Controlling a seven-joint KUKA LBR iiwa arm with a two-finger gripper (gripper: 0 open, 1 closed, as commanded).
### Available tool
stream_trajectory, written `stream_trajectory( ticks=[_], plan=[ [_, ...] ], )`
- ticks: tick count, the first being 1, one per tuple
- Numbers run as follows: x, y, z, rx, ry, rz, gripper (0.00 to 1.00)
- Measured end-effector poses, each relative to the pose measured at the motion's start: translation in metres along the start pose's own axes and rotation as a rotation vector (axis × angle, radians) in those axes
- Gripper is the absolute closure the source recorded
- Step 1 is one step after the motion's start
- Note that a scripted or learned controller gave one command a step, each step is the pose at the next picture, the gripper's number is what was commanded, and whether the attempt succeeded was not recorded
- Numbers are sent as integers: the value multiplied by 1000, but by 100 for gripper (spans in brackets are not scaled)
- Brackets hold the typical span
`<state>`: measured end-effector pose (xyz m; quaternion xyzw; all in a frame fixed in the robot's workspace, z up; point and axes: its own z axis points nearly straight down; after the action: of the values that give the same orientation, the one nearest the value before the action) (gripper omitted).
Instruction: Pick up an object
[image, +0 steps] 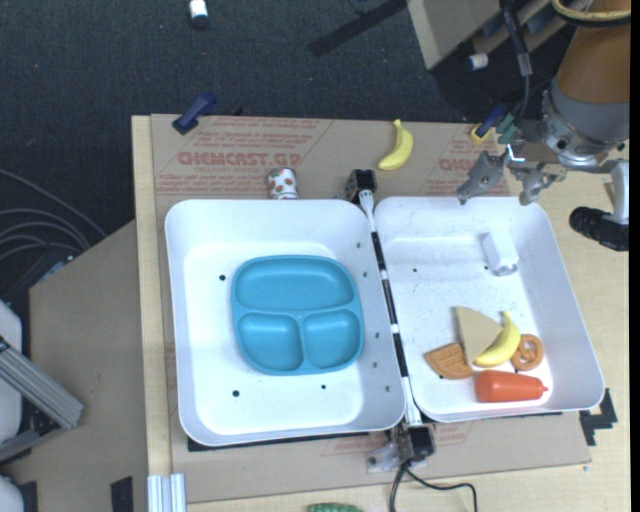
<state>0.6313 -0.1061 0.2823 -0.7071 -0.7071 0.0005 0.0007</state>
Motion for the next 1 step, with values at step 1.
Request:
stream_trajectory(
  ticks=[1],
  plan=[
    [2,17,124,1,0,0,0]
  ],
)
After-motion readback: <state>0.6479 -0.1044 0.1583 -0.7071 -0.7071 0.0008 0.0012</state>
